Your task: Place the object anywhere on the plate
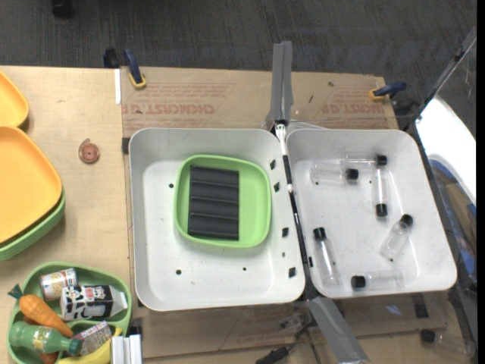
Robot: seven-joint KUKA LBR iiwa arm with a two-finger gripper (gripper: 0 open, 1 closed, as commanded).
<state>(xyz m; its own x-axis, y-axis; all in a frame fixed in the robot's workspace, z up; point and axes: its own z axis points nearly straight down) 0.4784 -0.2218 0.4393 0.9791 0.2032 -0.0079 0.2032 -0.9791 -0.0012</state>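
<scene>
On the counter [91,226], two shallow white bins sit side by side, touching along a central seam. Within the left bin [151,279] lies a green square plate [182,203], set toward the upper middle, and on the plate rests a dark ribbed block [214,202] of four parallel ridges running left to right. The right bin [432,241] holds several clear plastic vials with black caps, scattered apart: one [337,171] lying near the upper left, one [364,160] beside it along the top, one [380,192] upright in the picture at centre right, one [395,236] tilted at the right, one [323,254] near the left wall, and one [377,280] lying along the bottom wall. None of the vials touches the plate.

Left of the bins, stacked orange and green plates [26,196] run off the edge, and a green bowl [72,321] at the lower left is packed with toy food, a carrot among it. Cardboard [227,101] lies under the bins, held by clamps at the far edge. How the tool stands cannot be told.
</scene>
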